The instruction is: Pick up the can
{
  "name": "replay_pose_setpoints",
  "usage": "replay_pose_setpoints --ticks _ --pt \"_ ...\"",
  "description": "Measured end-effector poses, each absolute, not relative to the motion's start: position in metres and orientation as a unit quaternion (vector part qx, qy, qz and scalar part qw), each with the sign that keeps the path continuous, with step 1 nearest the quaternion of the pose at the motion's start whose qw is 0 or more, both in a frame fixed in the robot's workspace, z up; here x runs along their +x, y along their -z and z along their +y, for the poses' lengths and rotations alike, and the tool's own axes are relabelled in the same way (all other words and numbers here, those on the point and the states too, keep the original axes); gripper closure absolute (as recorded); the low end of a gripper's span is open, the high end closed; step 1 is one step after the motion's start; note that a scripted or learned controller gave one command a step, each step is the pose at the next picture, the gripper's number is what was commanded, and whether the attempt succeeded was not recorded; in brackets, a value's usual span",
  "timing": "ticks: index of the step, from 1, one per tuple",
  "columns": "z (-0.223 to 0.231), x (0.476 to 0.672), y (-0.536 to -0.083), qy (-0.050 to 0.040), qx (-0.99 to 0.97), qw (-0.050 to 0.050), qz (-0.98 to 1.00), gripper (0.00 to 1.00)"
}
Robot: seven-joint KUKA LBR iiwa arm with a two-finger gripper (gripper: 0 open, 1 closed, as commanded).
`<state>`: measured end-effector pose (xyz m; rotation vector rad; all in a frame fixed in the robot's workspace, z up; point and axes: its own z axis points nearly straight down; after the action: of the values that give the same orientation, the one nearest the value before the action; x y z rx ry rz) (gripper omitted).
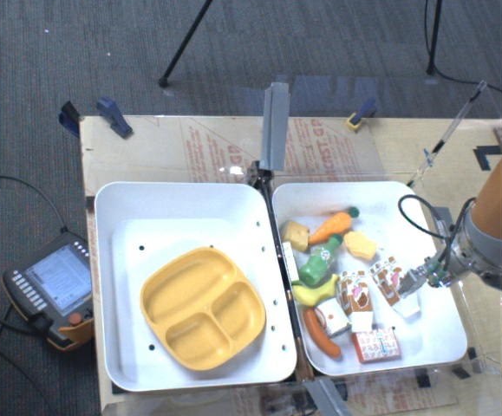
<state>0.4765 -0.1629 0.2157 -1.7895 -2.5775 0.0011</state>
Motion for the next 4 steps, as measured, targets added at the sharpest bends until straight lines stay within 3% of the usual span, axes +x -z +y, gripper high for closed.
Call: replay_pose_setpoints --ticks 2,3,4 --pt "-0.163 0.477 -0.233 -0.0004 -0.571 0.004 -0.821 1.0" --pt "-0.079 0.476 -0.277 -0.0007 -0.545 0.002 -0.838 1.0" --pt "-0.041 0.476 -0.308 -0.001 -0.56 0.001 -0.828 1.0"
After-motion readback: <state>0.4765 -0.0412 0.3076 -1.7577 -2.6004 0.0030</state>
